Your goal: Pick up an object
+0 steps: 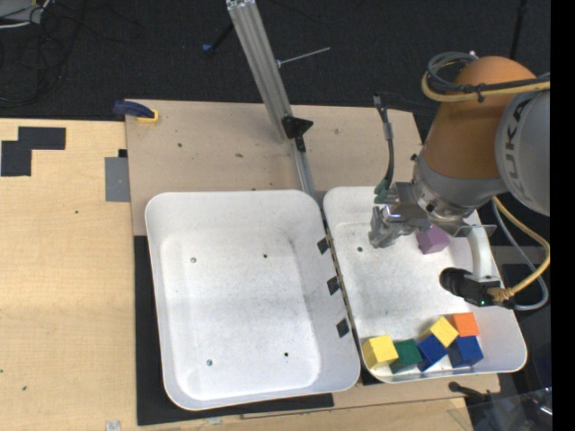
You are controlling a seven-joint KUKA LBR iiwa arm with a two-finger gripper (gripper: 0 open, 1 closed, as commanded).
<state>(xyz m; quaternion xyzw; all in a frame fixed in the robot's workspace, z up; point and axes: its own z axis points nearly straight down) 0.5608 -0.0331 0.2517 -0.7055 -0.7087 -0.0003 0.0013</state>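
While the grey arm [467, 142] reaches over the right bin [359, 268], its fingers [386, 227] hang near the bin's far edge; whether they are open or closed cannot be told. A purple block [434, 239] lies just beside them. Yellow, green, blue and orange blocks [431, 344] cluster at the bin's near edge.

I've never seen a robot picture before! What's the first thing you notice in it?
The big grey and orange robot arm on the right stands out first, bending down so its hand hangs over the right white bin, with a purple block just beside it. Next come the bright blocks huddled in that bin's near corner: yellow, green, blue and orange. The left white bin sits right next to it.
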